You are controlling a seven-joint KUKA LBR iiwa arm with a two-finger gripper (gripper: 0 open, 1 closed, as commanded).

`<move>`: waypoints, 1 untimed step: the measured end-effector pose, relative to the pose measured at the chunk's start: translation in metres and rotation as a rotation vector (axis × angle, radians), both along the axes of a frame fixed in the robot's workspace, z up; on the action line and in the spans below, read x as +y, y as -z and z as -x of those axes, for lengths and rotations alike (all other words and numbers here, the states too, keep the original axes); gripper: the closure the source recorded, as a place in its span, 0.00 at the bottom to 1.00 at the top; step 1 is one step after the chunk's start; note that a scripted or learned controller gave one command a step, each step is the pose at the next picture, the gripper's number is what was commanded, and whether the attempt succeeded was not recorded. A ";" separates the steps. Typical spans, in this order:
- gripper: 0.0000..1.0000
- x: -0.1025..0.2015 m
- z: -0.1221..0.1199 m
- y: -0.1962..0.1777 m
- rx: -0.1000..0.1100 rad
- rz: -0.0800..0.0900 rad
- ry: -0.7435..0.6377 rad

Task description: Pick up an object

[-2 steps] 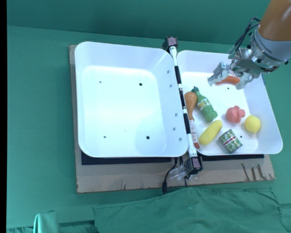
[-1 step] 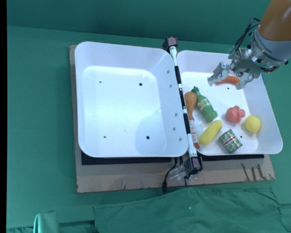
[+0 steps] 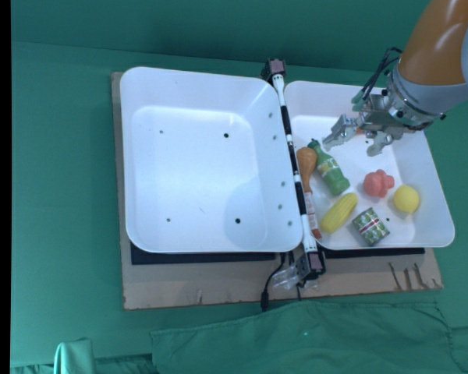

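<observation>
Tool: hanging spread open, gripping nothing | Green bottle: looking light, rigid, slick; gripping across its body seeming best.

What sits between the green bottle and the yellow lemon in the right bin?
In the camera view, a red toy fruit lies between the green bottle and yellow lemon.

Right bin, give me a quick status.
Tool open, holding nothing, above right bin. Green bottle nearest below. Nothing blocking.
</observation>
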State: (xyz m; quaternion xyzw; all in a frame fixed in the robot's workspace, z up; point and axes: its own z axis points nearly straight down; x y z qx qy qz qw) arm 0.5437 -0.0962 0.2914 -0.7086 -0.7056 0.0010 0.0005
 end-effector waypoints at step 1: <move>0.00 -0.006 0.007 0.057 0.002 0.000 0.001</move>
